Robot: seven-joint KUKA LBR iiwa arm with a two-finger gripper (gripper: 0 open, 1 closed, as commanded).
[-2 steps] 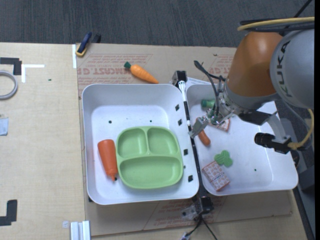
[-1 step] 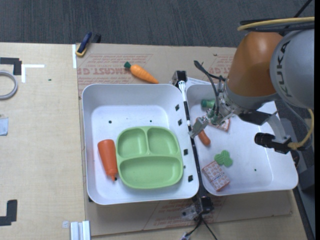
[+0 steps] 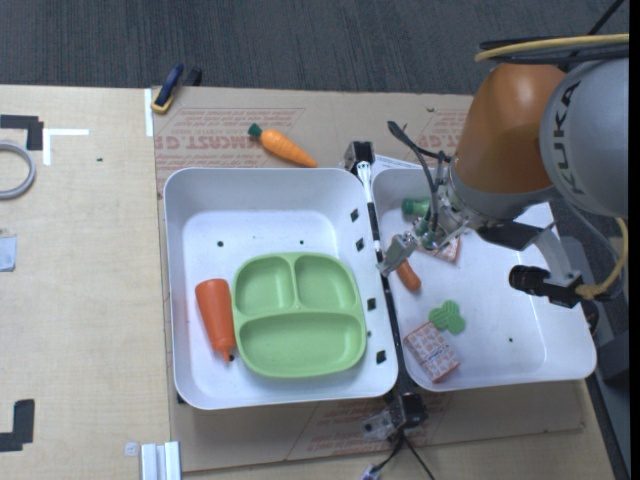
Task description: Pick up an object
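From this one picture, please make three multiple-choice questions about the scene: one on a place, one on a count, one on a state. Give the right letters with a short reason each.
1. Where does the orange toy carrot with the green top lie?
A. on the cardboard behind the left white bin
B. in the green plate
C. in the right white bin

2. How many compartments has the green divided plastic plate?
A. two
B. three
C. five

3. How does the orange cylinder-shaped toy rest?
A. upright on the plate
B. lying on the left bin's floor, beside the plate
C. hanging from the claw

Answers:
1. A, it lies outside both bins, past the left bin's far rim.
2. B, two small sections sit above one wide one.
3. B, it lies flat at the plate's left edge.
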